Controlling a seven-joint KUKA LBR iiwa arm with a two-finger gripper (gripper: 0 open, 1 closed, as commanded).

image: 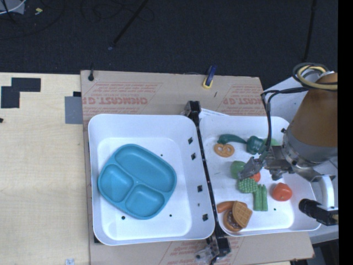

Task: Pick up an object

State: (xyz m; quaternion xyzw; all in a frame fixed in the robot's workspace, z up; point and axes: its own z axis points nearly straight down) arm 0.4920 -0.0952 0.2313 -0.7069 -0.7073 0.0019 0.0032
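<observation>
right now the likely target is the green toy clump (pixel 249 184) in the right bin (pixel 287 221), mid-floor, w/ a ridged green piece (pixel 260 197) just right of it. gripper (pixel 255 167) hangs just above the clump, reaching in from the right; fingers look parted, nothing seen btwn them. probably lined up for a drop onto the pile. nearby: red tomato (pixel 282 191) to the right, pretzel (pixel 224 149) and teal ladle (pixel 242 142) farther back, waffle (pixel 241 213) at the near edge. all smooth moulded plastic. left bin (pixel 102 128) holds a teal divided tray (pixel 137 180), 3 compartments, rounded.
</observation>
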